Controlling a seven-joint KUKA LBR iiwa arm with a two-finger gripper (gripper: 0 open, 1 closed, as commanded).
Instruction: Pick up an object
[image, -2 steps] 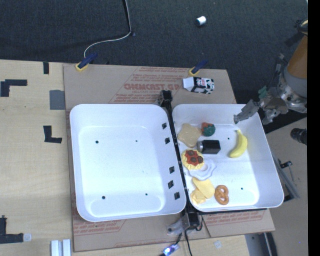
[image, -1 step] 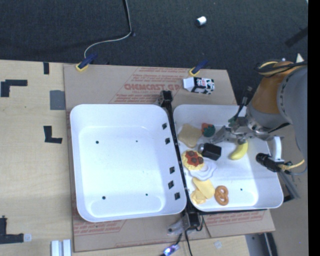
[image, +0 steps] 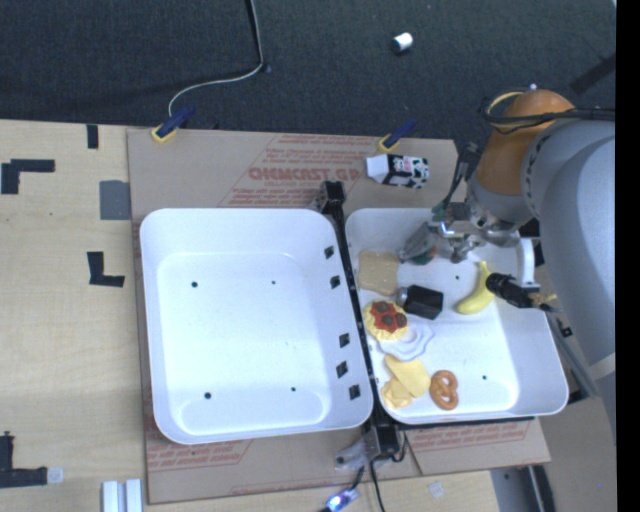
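1. Gripper (image: 432, 243) down inside the right bin (image: 530, 385), close to its far wall; fingers spread a little, nothing between them.
2. Just below the fingertips: tan bread slice (image: 378, 271), black block (image: 423, 301), banana (image: 476, 293) to the right.
3. Crowded along the divider: pizza piece (image: 387, 320), cheese (image: 404, 380), pretzel (image: 444, 389).
4. Bare floor near the right bin's lower right corner.
5. Left bin (image: 170, 330) wide open, rims unobstructed.
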